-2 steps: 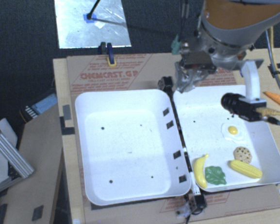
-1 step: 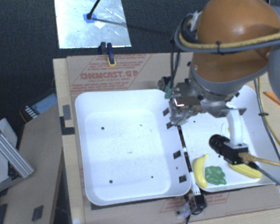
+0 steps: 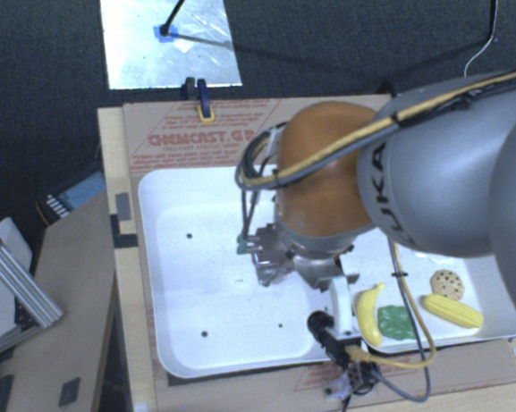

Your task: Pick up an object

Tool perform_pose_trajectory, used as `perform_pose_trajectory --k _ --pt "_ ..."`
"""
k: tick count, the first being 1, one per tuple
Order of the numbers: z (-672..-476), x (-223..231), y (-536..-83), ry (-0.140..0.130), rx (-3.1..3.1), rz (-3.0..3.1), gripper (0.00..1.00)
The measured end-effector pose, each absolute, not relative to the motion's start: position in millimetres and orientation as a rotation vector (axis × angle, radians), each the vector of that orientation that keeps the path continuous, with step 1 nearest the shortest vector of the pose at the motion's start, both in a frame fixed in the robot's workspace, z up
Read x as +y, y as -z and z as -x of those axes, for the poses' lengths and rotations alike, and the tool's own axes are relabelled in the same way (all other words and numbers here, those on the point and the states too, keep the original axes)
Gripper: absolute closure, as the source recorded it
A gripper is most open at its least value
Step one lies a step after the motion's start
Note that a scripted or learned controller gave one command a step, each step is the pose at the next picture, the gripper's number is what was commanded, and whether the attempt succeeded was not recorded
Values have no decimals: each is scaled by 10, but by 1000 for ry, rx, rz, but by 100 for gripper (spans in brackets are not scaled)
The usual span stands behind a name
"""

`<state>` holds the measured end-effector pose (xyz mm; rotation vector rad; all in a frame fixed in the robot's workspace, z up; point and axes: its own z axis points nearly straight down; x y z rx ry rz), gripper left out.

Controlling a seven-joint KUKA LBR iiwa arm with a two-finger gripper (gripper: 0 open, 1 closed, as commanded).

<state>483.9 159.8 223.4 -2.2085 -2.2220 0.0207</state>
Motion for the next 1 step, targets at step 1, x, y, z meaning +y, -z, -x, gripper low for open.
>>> perform_pose_trajectory --k 1 --pt "-4879 1578 -2429 3 -2220 2223 100"
